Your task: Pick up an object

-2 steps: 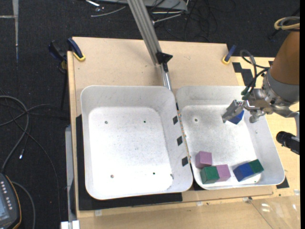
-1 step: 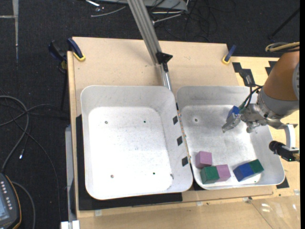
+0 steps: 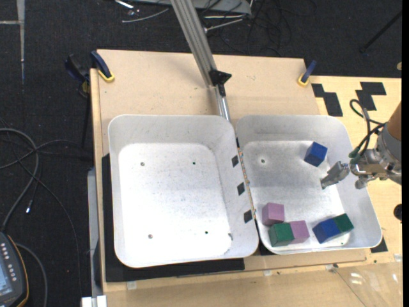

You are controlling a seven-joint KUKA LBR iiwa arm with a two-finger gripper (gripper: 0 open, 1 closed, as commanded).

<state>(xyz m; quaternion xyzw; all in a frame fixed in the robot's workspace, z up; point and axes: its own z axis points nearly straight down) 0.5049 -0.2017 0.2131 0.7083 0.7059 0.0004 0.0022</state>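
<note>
Nearest the camera, along the right bin's (image 3: 332, 130) front wall, lie a green block (image 3: 280, 235), a pink block (image 3: 299, 230), a blue block (image 3: 325, 229) and a dark green block (image 3: 344, 222); a second pink block (image 3: 273, 212) sits just behind them. Another blue block (image 3: 316, 153) rests apart, toward the far wall. Entering from the right, the tool (image 3: 345, 173) hangs over the bin's right side, nothing visibly between its fingers; whether these are spread cannot be told. Beside it on the surface (image 3: 192, 85) sits the left bin (image 3: 128, 130).

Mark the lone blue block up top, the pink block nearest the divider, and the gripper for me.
lone blue block (image 3: 316, 153), camera view, centre of its top face.
pink block (image 3: 273, 213), camera view, middle of its top face.
gripper (image 3: 348, 174), camera view, between its fingertips.
</note>
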